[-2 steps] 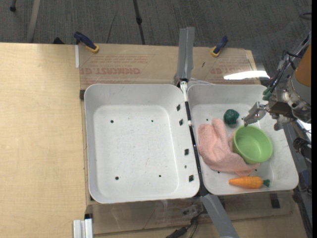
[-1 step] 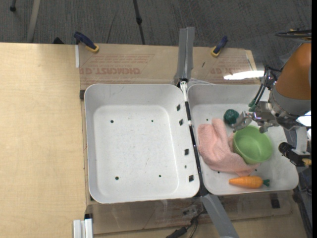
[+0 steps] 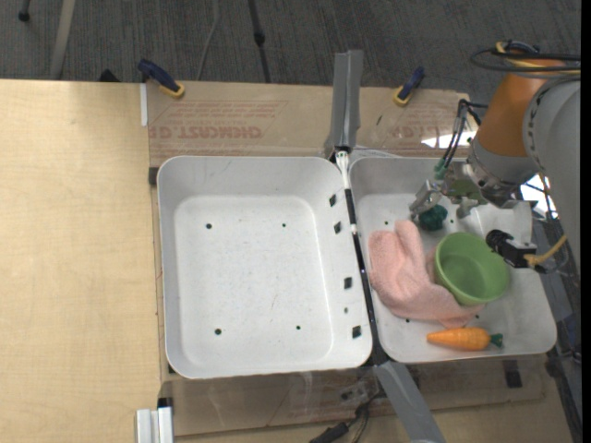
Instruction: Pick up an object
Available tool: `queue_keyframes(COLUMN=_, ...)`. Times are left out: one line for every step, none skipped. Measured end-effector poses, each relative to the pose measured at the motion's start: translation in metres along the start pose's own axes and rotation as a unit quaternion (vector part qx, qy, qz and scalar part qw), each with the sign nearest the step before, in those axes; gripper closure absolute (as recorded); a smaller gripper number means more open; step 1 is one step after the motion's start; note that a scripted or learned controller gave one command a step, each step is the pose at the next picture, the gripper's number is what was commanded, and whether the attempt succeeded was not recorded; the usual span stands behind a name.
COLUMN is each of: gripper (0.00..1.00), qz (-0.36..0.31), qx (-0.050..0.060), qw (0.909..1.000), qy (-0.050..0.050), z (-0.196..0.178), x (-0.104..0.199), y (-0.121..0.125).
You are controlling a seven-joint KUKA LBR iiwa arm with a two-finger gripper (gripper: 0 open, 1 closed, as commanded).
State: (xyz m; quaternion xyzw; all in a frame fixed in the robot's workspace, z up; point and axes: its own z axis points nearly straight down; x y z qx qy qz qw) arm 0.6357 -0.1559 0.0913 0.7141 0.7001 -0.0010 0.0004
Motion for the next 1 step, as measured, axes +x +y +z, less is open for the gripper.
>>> queue_keyframes(gripper=0.00, qz=0.014, qx=0.000, qw=0.9999, qy=0.000, z=-0.0001, x=-0.0194, y=-0.0738)
